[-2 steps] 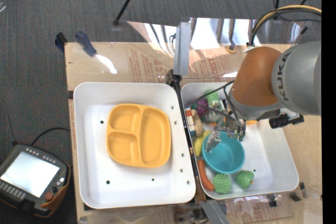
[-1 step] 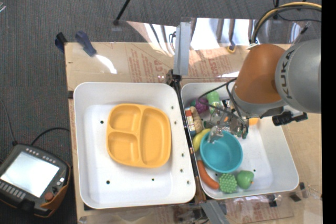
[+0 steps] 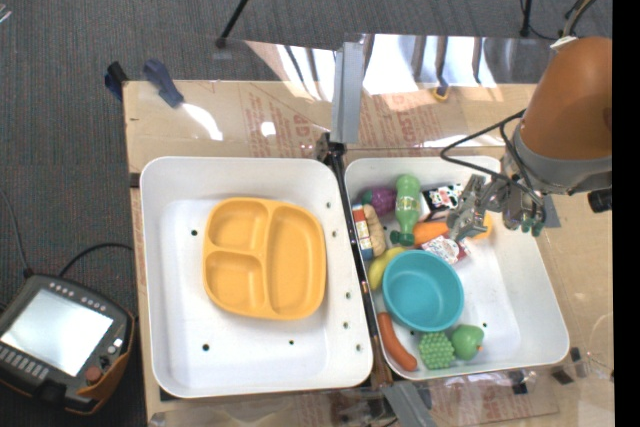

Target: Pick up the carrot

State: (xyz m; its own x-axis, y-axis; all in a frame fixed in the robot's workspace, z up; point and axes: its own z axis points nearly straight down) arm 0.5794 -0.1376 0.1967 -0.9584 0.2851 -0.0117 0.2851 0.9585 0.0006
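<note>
Beside the teal bowl [image 3: 423,289], an orange carrot [image 3: 432,232].

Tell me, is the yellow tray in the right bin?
No, the yellow tray lies in the left bin; the right bin holds the toys.

The grey arm [image 3: 570,115] is reaching in from the right edge, its orange band bulging large near the camera above the wrist. Black cables are looping off the wrist to the left. Below the band, the wrist is angling down and to the left, and the two-finger gripper [image 3: 468,215] is pointing leftward and downward, its metal fingers [image 3: 462,211] sitting low, blurred together.
</note>
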